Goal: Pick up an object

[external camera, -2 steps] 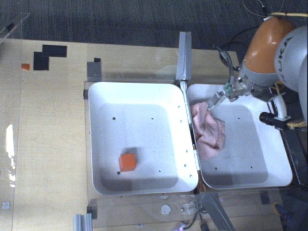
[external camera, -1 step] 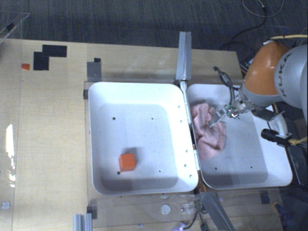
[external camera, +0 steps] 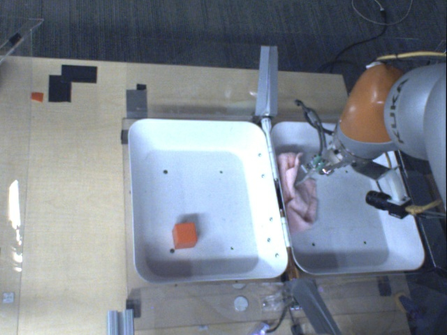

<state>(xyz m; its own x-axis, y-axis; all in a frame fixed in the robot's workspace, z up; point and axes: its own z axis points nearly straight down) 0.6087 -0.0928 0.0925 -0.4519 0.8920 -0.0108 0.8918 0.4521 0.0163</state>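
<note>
Here, first of all, a big tan table (external camera: 70, 208). On top of it, two white bins side by side: the wide left bin (external camera: 209, 128) and the smaller right bin (external camera: 363, 236). Reaching in from the right, a grey arm (external camera: 419, 110) with a fat orange band.

Next, in the right bin, hard against the wall shared with the left bin, a pink cloth (external camera: 302, 204). Lies all bunched up in folds. Looks soft, floppy and very light. Will not break. Will sag and hang down once lifted, and could slip out of a weak pinch. Best to grab a thick bump of folds near the middle, not a thin flat edge.

Then, in the left bin, near the front and well apart from the cloth, a little orange block (external camera: 185, 235). Looks hard, light and square. Will keep its shape. Best to squeeze across two flat sides that face away from each other. Could tip or slide on the smooth bin floor if poked from one side.

Last, the small end effector (external camera: 312, 169), just above the top part of the pink cloth, maybe touching it. Too small and dark to see well. Cannot tell whether spread, pressed together, or pinching the cloth.
</note>
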